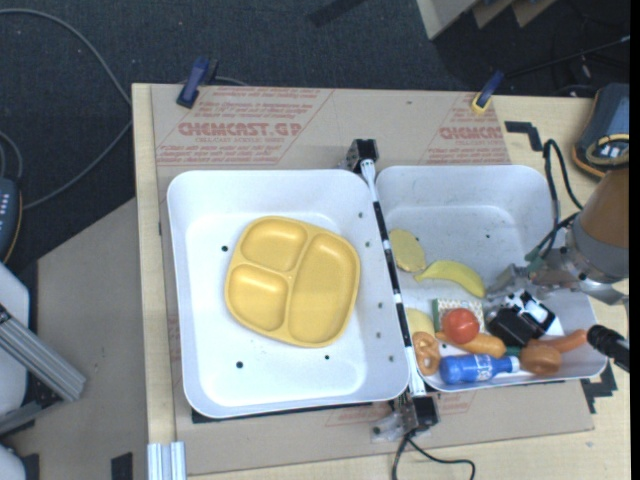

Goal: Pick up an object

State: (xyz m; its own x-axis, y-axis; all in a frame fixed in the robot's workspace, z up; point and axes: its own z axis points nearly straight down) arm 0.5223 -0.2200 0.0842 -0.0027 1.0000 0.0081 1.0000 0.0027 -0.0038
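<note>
Tomato [460, 325] in right bin [470, 196], just left of arm [600, 236], apart.

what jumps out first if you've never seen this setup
The big yellow divided plate in the middle of the left bin grabs the eye first. Next comes the bright jumble crowded at the near end of the right bin, with a banana, a red tomato and a blue bottle. The claw hangs over that pile, reaching in from the right.
</note>
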